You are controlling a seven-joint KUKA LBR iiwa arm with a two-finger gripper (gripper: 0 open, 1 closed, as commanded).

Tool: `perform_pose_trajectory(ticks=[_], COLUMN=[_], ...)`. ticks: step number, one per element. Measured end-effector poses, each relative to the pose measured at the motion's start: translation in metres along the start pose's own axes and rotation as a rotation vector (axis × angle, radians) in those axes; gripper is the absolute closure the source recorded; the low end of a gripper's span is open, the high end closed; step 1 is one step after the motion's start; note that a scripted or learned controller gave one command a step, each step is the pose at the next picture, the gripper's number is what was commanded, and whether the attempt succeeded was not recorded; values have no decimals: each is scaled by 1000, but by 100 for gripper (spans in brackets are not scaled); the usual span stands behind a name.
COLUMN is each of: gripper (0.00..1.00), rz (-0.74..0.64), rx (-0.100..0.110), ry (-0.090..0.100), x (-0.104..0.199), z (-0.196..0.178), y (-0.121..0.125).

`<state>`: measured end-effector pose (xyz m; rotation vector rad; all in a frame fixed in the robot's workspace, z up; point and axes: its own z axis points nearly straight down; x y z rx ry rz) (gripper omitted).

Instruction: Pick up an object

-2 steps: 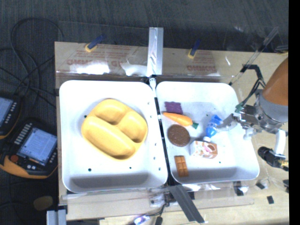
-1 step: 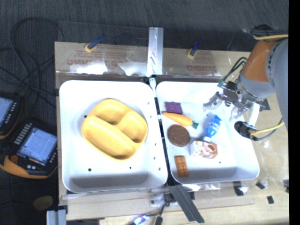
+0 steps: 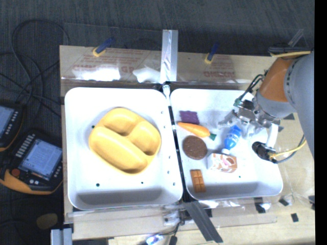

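Over the right bin [image 3: 265, 185], my gripper [image 3: 244, 120] sits just beside the blue bottle [image 3: 233, 137]; I can't tell its opening or any contact.

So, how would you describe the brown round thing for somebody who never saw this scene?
Look in the right bin, nearer the wall it shares with the left bin. The brown disc lies just below the carrot. It is the only flat, round, dark brown piece there.

Clear sheet [image 3: 153, 65] behind my left bin [image 3: 76, 188]: faint reddish print, too blurred for me to read.
Handheld screen [image 3: 38, 157] left of that bin: lit, nothing I can read.
Elsewhere: no readable text.
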<state>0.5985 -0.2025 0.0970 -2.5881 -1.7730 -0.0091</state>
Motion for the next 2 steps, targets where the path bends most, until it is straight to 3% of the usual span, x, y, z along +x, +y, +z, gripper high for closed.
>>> perform_pose_trajectory(ticks=[1, 2], gripper=[100, 100], rz=[-1, -620], rx=[3, 3], ry=[-5, -8], x=[-1, 18], z=[-7, -90], y=[-1, -7])
